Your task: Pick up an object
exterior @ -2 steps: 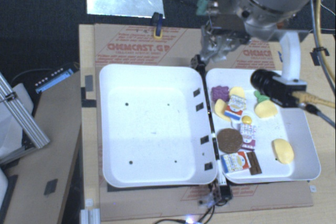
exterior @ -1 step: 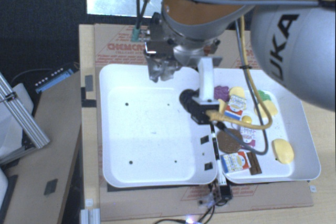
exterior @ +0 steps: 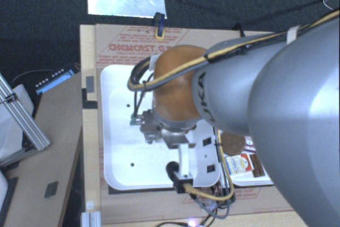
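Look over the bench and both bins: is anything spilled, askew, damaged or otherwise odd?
Nothing stands out. The left bin sits squarely on the bench, with no spill or damage visible. The arm covers most of the right bin, where some packaged items peek out.

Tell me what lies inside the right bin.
Past the arm, the right bin shows a round brown item and a red-and-white packet. The arm covers the rest of it.

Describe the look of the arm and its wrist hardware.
The arm is a thick, smooth grey casing with dark lettering, and an orange band above the wrist. Yellow and black cables loop alongside it. Below sits a metal wrist block and white gripper mount.
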`<state>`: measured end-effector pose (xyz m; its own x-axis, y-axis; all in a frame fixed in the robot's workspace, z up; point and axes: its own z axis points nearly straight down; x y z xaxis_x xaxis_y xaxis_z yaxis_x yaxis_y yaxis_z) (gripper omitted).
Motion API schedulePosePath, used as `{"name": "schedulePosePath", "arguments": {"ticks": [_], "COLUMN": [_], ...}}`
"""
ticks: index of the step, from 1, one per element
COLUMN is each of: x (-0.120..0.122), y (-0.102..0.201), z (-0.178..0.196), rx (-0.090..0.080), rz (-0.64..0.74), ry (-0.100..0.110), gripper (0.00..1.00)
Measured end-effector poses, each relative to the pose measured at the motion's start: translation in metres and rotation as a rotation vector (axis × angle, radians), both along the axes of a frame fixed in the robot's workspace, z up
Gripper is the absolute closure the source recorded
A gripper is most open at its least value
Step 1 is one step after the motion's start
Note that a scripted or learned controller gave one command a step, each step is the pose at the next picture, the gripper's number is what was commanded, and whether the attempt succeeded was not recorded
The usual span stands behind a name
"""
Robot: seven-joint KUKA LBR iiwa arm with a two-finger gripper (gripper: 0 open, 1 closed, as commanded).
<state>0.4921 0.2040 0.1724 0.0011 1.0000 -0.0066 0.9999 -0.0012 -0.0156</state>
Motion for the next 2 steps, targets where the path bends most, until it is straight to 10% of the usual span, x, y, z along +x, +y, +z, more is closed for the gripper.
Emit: {"name": "schedulePosePath", "arguments": {"ticks": [2], "x": [-0.006], "y": [0.031], "z": [0.372], "rx": [0.017], "rz": [0.007], "ry": [-0.034], "gripper": [1.00]}}
